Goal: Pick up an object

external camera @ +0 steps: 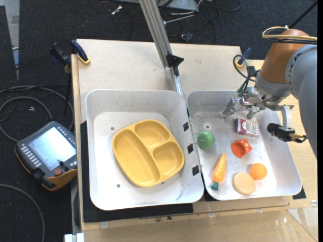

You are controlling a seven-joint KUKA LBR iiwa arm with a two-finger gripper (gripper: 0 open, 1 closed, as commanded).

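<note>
My gripper point(241, 106) hangs over the far part of the right bin point(287, 185), near its back wall. Its metal fingers splay out at a slant toward about eight o'clock, and I can see a gap between them with nothing in it, so I read it as spread fairly wide and carrying nothing.

The closest thing to me is the carton point(247, 127), a small maroon and white box lying flat just beside my fingertips, at roughly five o'clock from them. Its long axis runs nearly nine to three, tipped a little toward four. I judge this is the piece the next move turns on: I would need to shift a short way toward five o'clock and close across the carton's short side, which means turning my fingers off their present slant.

Further out, the red piece point(241, 147) sits just past the carton at six o'clock. The green ball point(205, 140) lies at about eight o'clock, near the bin's left wall. The carrot point(219, 168) lies beyond at seven, its long axis running twelve to six. The orange point(258, 171) and the tan disc point(244, 183) sit together near the front edge. The yellow tray point(147, 152) sits in the left bin point(101, 110).
</note>
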